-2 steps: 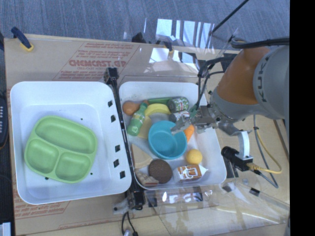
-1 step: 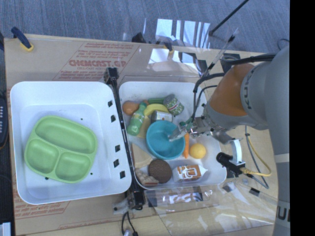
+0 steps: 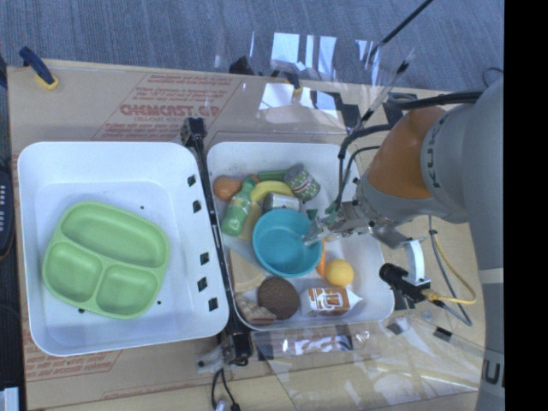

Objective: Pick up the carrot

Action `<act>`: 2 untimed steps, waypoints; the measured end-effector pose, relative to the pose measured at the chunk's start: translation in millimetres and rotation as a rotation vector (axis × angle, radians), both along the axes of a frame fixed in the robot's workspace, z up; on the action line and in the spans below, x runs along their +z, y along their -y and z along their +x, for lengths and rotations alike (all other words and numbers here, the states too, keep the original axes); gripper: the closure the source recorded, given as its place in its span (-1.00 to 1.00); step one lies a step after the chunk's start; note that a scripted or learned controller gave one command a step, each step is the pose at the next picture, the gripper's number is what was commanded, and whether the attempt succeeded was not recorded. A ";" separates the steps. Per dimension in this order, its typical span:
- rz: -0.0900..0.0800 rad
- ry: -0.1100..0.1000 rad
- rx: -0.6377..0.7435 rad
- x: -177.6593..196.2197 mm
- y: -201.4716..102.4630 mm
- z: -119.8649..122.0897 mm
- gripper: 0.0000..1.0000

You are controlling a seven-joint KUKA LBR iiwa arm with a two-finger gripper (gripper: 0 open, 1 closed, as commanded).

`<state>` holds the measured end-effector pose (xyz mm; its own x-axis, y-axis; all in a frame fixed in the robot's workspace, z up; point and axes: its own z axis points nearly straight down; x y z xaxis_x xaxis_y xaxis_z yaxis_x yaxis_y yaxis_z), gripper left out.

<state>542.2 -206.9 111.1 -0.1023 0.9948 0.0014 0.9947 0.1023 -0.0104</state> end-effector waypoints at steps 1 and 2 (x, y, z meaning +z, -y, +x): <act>-0.018 0.025 -0.104 -12.5 -83.3 -16.1 1.00; -0.004 0.008 0.055 62.5 -10.4 -30.0 1.00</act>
